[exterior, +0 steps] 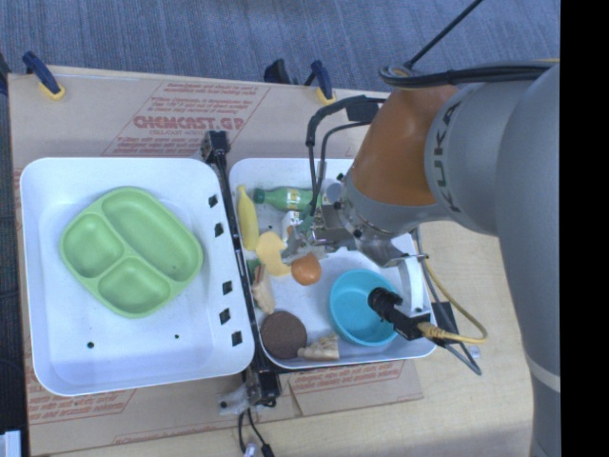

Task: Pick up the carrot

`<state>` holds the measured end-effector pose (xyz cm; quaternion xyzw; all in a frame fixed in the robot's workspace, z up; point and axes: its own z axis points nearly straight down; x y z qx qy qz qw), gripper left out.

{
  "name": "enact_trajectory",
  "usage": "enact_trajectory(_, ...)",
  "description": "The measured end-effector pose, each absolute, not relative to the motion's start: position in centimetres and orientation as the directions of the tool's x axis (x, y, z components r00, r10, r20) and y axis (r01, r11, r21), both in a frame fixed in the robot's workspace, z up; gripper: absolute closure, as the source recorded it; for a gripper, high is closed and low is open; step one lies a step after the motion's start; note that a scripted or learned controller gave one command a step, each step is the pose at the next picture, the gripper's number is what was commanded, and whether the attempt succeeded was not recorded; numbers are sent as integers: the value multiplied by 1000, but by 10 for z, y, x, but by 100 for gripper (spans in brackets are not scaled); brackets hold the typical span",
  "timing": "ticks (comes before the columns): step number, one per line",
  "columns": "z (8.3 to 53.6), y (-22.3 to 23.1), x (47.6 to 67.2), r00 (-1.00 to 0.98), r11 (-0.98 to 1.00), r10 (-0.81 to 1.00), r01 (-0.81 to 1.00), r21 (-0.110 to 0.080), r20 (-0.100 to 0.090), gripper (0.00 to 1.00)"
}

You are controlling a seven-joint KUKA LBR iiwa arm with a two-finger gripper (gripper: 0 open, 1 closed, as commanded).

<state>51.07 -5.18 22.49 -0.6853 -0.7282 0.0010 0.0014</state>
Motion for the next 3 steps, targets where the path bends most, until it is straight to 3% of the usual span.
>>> enact_trajectory(1,300,14,593,158,-158,987,987,-5,0,100)
enact_trajectory(2,200,0,635,554,-554,833,833,-17,-10,100)
enact_trajectory(3,256,-32,534,698,-698,716,716,-9,-9,100)
